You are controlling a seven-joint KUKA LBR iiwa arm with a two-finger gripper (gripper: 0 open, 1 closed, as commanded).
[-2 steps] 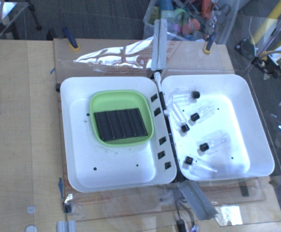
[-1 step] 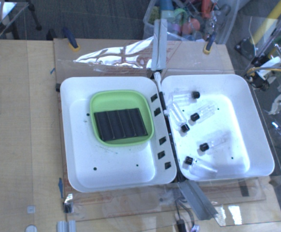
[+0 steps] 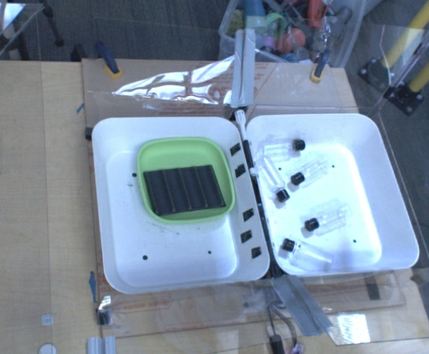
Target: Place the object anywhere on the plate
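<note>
The wooden bench carries two shallow white bins side by side, and their inner rims touch along the middle. The left bin and the right bin sit on a clear sheet that lies flat on the wood. Behind the left bin, a crumpled piece of shiny foil lies on the bench. In front of the bins, a grey strip of tape lies at a slant on the near edge. A blue clamp holds the back edge of the bench.
</note>
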